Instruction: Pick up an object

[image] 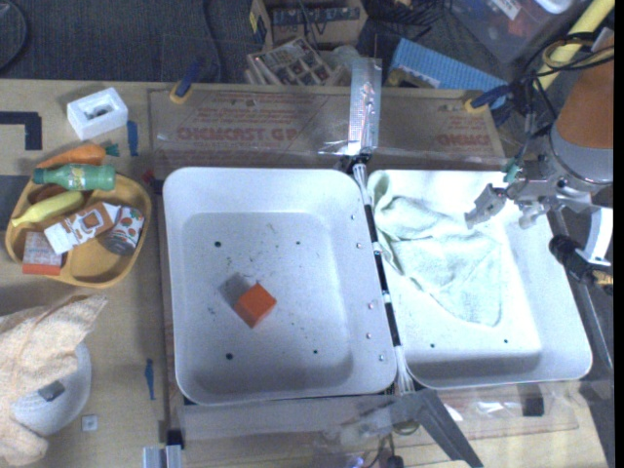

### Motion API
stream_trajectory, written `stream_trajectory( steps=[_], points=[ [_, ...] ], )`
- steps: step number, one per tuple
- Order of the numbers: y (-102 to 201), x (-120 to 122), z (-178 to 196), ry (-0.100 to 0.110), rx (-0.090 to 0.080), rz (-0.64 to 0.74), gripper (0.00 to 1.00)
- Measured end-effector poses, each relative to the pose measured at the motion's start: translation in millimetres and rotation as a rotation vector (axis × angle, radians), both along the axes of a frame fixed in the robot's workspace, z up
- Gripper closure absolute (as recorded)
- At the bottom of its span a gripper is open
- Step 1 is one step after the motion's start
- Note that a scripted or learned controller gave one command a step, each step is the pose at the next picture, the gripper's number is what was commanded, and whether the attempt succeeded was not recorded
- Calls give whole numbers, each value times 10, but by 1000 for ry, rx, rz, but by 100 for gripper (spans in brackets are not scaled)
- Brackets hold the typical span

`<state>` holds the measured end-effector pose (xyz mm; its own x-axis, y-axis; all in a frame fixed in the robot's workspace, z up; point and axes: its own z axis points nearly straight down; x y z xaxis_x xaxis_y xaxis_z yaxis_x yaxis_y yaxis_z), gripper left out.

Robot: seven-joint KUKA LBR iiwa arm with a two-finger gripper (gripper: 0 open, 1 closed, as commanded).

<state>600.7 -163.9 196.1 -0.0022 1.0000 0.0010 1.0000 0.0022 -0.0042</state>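
Observation:
An orange block [256, 304] lies in the left bin [195, 203], a little left of its middle, beside a small grey patch. A pale green cloth [444, 256] is spread crumpled over the upper left and middle of the right bin [556, 349]. My gripper [507, 210] hangs over the upper right part of the right bin, just past the cloth's right edge. Its fingers [483, 206] stand apart with nothing between them, so it is open. It is far from the orange block.
A yellow bowl [107, 273] with toy food and packets sits left of the bins, and a beige cloth [44, 359] lies below it. A white box [97, 112] stands at the back left. Cables and boxes crowd the back edge.

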Motion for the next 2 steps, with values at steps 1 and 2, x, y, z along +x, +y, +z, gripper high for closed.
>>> stream_trajectory(
  steps=[1, 2],
  points=[
    [448, 469, -291, -5, -2, 1, 0],
    [-195, 519, -56, -6, -4, -97, 0]
  ],
)
